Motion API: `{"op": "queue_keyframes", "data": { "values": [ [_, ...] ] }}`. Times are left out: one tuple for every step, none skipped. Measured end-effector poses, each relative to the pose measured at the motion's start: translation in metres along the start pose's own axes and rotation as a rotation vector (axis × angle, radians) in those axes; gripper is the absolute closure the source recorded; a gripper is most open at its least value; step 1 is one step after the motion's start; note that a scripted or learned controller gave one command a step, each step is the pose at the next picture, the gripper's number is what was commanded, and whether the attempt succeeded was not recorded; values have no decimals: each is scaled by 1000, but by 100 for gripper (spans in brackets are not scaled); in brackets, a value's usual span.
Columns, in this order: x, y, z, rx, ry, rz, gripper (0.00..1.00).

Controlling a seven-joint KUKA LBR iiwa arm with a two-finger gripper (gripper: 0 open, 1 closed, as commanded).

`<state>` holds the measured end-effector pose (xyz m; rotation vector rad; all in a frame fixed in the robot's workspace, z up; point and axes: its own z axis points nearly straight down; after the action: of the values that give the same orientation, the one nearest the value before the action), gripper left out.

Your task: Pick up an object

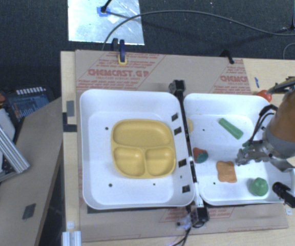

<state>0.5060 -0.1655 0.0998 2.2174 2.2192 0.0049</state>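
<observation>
Orange slab lying flat in right bin, toward the desk's near edge, just beside claw; claw's grip impossible to tell. Green block, green ball, red-green piece scattered around. Yellow divided tray filling left bin.

bins: glossy white plastic | yellow tray: smooth, probably plastic | bench: matt board
</observation>
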Motion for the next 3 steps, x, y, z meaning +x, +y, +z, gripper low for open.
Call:
{"op": "queue_keyframes", "data": {
  "values": [
    [0, 1, -64, -1, -1, -3, 100],
    [-1, 4, -107, -1, -1, -3, 100],
    [-2, 6, -136, 1, -1, -4, 100]
  ]
}}
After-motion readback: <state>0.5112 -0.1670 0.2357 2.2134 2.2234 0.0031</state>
